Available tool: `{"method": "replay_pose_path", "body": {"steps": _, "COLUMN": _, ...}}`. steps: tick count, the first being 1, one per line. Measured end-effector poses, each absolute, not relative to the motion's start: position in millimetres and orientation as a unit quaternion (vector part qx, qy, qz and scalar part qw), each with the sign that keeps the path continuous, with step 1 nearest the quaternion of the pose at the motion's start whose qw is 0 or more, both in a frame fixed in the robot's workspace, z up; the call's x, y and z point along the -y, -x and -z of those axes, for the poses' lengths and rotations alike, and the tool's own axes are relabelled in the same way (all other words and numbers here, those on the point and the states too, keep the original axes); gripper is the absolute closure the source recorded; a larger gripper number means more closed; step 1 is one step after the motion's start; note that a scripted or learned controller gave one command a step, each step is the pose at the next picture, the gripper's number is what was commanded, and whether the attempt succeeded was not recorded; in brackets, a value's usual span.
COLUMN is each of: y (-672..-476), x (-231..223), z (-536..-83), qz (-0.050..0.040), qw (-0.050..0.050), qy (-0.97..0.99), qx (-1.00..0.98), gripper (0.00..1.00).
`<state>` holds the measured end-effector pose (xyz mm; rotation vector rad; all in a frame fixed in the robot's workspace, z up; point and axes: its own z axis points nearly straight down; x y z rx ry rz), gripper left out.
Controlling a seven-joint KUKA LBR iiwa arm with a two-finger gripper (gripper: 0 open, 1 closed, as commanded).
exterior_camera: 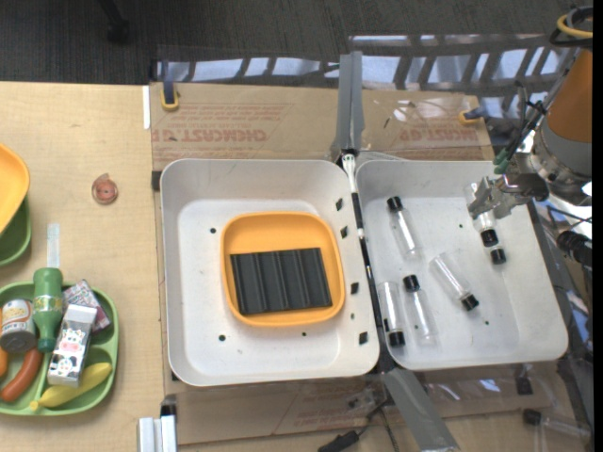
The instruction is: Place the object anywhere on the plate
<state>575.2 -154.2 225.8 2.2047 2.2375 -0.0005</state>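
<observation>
Claw over the right bin

Tubes (402,226) lie scattered in the right bin (528,347), well apart from the orange plate (281,232) in the left bin (188,271). Claw (490,201) hangs at the right bin's far corner, a tube (491,237) just beside it; whether it's spread or pressed together, I cannot tell.

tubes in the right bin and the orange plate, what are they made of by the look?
Tubes: clear plastic or glass, can't tell which; the white bin floor shows through the bodies, and each has a black cap that looks like plastic.
Orange plate: likely moulded plastic, smooth, soft sheen, rounded corners. The dark ribbed insert lying in it looks matte, maybe rubber or plastic.
</observation>
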Motion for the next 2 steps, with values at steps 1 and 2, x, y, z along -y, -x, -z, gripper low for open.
{"method": "replay_pose_path", "body": {"steps": 1, "y": -621.1, "x": 201.5, "z": -233.2, "qz": 0.001, "qw": 0.0, "qy": -0.648, "qx": -0.762, "gripper": 1.0}}
{"method": "replay_pose_path", "body": {"steps": 2, "y": -659.4, "x": 222.2, "z": -254.4, "qz": 0.0005, "qw": 0.002, "qy": -0.599, "qx": -0.8, "gripper": 1.0}}
